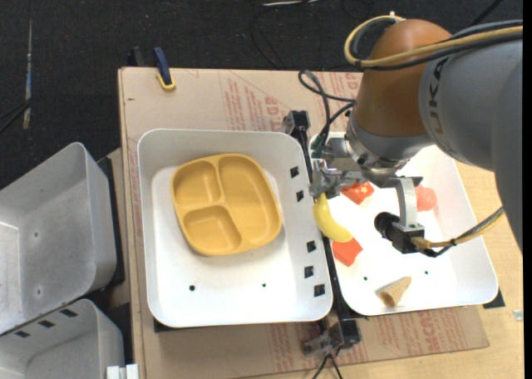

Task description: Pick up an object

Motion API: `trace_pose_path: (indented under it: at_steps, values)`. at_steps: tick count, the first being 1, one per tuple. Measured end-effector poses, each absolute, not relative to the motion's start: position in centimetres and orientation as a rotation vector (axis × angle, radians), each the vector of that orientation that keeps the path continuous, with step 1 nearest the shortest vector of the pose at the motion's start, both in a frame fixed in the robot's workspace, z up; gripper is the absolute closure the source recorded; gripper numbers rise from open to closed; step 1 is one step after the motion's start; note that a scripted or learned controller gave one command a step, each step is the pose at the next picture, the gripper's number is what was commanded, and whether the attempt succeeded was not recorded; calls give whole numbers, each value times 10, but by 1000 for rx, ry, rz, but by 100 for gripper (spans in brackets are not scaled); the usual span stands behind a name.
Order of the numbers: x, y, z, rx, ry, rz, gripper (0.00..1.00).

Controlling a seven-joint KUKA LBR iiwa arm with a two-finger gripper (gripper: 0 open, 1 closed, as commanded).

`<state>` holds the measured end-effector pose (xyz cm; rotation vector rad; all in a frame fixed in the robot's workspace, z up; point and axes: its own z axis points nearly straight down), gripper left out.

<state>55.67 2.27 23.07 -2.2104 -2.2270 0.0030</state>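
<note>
The banana (331,222) looks like light, smooth toy plastic, probably slippery; I'd grab across its fat middle. Can't tell what the gripper (327,179) is doing.

A yellow banana (331,221) lies curved at the right bin's left edge, an orange-red block (347,251) just below it, another (358,194) above, a pink piece (425,199) (partly hidden) farther right, and a tan cone (396,290) near the front.

Yellow divided plate (225,203) — left bin (158,286), upright.
</note>
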Motion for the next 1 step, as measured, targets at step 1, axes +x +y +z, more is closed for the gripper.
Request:
trace_pose_path:
  at_steps: [1]
  values:
    - [531, 79, 232, -2213, -2226, 3, 100]
